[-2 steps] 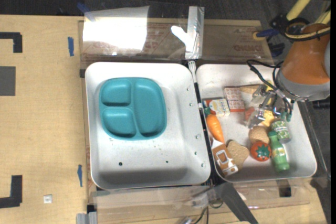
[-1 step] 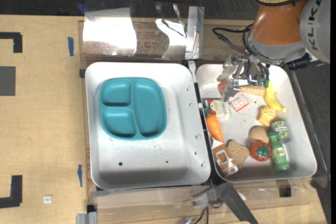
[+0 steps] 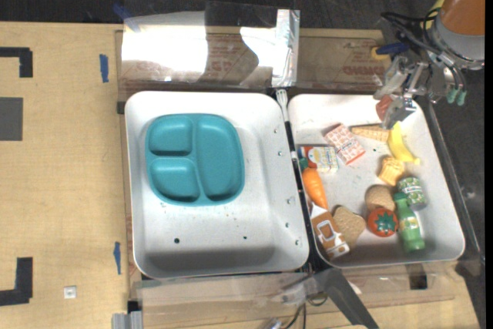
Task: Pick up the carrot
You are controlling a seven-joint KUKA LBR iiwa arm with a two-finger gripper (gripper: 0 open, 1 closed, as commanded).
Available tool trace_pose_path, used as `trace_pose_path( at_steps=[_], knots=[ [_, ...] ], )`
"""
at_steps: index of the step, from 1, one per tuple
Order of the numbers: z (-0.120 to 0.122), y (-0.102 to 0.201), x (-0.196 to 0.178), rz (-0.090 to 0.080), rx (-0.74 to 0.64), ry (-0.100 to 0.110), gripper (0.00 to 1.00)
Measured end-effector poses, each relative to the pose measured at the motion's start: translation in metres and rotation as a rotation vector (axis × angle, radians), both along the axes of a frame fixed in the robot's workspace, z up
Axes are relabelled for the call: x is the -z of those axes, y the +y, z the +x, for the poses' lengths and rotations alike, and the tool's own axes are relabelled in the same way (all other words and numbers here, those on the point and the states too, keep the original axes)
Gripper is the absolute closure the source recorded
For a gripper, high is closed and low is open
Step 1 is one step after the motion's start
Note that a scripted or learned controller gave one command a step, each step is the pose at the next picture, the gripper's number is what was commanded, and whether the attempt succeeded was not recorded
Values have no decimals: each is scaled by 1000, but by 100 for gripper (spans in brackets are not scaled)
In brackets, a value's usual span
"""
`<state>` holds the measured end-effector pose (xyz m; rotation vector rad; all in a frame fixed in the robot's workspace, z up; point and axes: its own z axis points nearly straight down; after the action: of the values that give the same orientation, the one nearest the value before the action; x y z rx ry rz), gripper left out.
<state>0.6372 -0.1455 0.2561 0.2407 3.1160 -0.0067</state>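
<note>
Orange tapered toy carrot (image 3: 313,187) lies by the left wall of the right-hand white bin (image 3: 451,200). Above the bin's far right corner hangs the gripper (image 3: 398,100).

arm (image 3: 462,11): grey casing, orange band above wrist, black cables; metallic hand (image 3: 400,100), apparently with small green parts.

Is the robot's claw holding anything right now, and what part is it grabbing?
Nothing is held. The gripper hangs over the right bin's far corner with nothing between its fingers. The carrot lies untouched by the bin's left wall.
</note>
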Motion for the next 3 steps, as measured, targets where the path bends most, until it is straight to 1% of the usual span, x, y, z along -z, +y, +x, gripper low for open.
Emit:
trace_pose_path(
  at_steps=[1, 2, 3],
  knots=[
    [-20, -30, 149, -1, -212, -1, 100],
    [10, -64, 138, -4, -616, 6, 100],
    [19, -77, 83, -8, -899, 5, 100]
  ],
)
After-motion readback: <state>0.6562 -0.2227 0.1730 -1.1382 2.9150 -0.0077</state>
